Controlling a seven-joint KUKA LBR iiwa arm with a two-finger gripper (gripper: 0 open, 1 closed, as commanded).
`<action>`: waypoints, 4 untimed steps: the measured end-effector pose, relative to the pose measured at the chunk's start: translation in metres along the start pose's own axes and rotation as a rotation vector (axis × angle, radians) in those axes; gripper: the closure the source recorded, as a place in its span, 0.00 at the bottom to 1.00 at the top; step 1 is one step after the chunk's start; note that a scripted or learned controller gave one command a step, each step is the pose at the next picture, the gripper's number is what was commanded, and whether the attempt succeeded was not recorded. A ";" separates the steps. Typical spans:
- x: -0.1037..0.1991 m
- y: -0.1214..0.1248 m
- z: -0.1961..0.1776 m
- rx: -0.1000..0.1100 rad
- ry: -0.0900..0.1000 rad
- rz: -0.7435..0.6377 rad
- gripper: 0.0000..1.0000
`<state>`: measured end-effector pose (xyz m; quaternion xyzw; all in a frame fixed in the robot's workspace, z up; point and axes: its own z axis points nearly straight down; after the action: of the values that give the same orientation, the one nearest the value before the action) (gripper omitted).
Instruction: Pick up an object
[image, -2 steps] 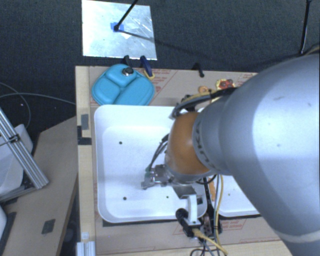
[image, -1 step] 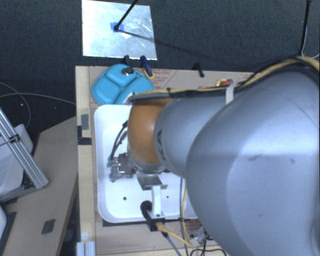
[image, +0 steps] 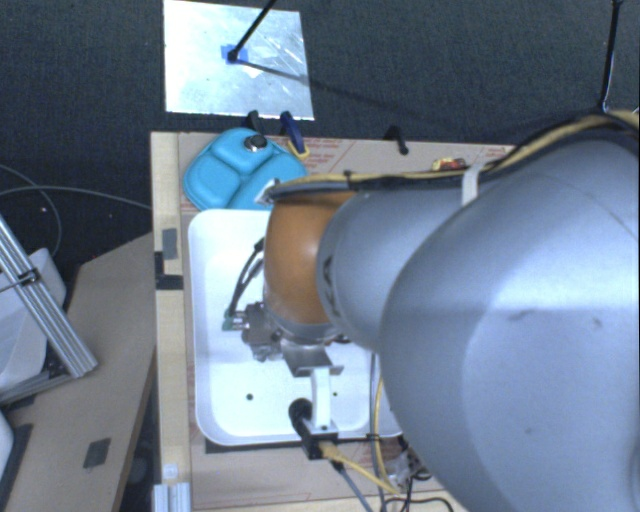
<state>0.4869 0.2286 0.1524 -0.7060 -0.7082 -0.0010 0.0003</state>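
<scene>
Over the white bin (image: 215, 300) the gripper (image: 280, 345) hangs low, likely so it can reach down for something. I cannot tell if it is open or closed. A blue thing (image: 235, 170), maybe the one to grab, lies just behind the bin, and the big arm (image: 480, 300) hides whatever is under it.

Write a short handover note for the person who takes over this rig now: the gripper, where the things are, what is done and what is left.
Gripper: over the middle of the white bin, reaching in under the grey arm; this view confirms no grasp.
Things: a blue object lies at the bin's far edge, apart from the gripper. The arm covers much of the bench.
Done: no pick is confirmed.
Left: pick up an object and check that it is really held.
</scene>
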 end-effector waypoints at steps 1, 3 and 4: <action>-0.058 0.062 0.071 0.000 -0.004 0.008 1.00; -0.059 0.055 0.068 -0.004 -0.001 -0.001 1.00; -0.035 -0.003 0.068 0.003 -0.001 -0.002 1.00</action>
<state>0.4841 0.1933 0.0843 -0.7052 -0.7090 0.0004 0.0010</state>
